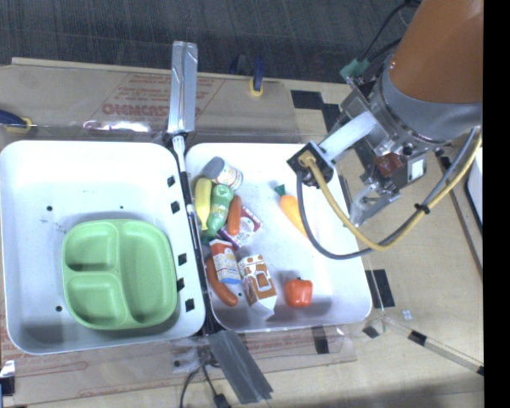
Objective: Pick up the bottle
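In the left bin (34,168) lies a green tray (119,272), in the right bin (333,260) the bottle (224,267); whether the fingers (369,201) are open, unclear.

Light is bright and even, coming from overhead. The two white bins (34,185) left of the gripper (376,195) look slightly washed out, with soft shadows along their lower walls. Above the gripper, the orange band (446,24) looms large and blurred. Fine detail is soft throughout.
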Robot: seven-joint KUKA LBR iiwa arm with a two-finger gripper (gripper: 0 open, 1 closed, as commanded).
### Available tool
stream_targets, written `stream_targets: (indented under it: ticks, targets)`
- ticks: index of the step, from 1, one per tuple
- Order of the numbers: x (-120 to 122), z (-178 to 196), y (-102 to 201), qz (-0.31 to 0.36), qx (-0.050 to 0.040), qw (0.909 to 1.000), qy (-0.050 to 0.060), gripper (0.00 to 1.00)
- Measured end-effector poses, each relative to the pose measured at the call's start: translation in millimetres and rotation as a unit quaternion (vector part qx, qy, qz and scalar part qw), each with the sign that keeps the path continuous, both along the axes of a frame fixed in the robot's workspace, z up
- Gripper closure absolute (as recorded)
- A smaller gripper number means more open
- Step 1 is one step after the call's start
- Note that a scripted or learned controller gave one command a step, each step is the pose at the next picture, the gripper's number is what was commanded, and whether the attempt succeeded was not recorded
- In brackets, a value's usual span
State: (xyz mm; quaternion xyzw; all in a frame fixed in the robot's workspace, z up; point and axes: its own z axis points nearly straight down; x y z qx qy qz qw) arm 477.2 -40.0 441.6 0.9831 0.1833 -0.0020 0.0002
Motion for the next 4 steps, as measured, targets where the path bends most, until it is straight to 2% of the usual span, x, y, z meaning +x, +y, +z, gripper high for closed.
stream_targets:
  ticks: [4]
  targets:
    - [0.0,0.0,0.0,0.000,0.0000,1.0000,0.000,0.00]
